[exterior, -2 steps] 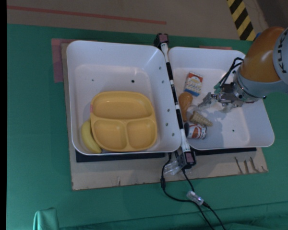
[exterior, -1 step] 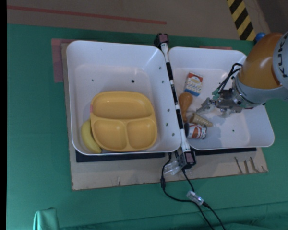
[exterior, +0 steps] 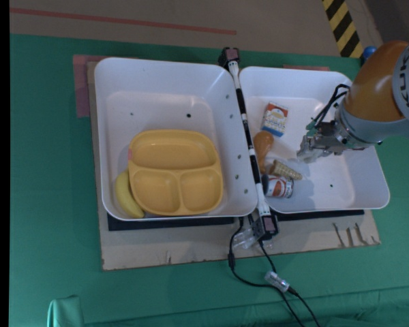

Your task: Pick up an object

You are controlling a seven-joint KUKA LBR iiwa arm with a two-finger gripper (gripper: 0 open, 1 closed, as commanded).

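On the green worktop [exterior: 48,182] the divider [exterior: 247,142] between the two bins served as landmark. Left of it, the left bin [exterior: 116,80] held a yellow compartment tray [exterior: 175,171], with a banana [exterior: 126,196] wedged between tray and bin wall, likely too snug for an easy grasp. Just right of the divider lay a small box [exterior: 275,118], a brown drumstick-shaped toy [exterior: 262,144], a wrapped bar [exterior: 286,170] and a can [exterior: 279,187], clustered loosely. Farther right the claw [exterior: 312,152] hung over the right bin [exterior: 354,182], holding nothing; how wide it stood I could not tell.
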